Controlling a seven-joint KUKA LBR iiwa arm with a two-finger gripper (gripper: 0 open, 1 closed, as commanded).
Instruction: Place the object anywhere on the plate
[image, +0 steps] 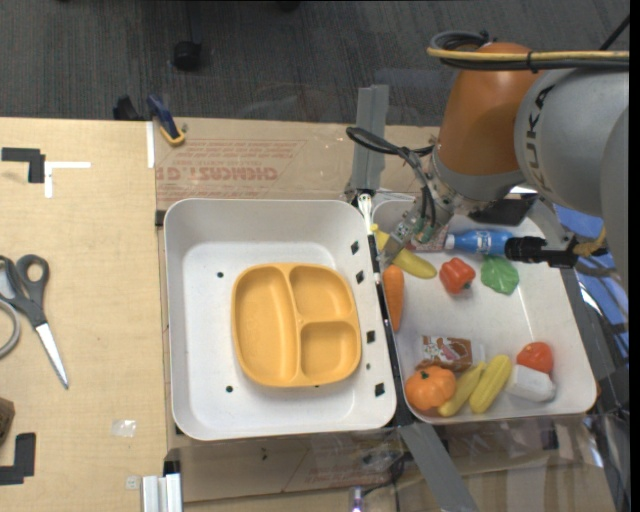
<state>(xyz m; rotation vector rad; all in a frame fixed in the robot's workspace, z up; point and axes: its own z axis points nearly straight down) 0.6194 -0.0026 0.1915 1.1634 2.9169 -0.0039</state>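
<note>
Lying nearest in the right bin (575, 400) are an orange fruit (430, 388) and two yellow pieces (480, 385). Farther left, the yellow plate (296, 324) sits in the left bin (190, 300). At the far corner, the end effector (408, 232) hangs over a yellow banana (415, 265); whether it is open cannot be told.

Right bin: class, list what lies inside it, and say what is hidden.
Inside the right bin: carrot, banana, red pepper, green pepper, blue bottle, small packet, pumpkin, two yellow pieces. The arm covers its far corner.
</note>
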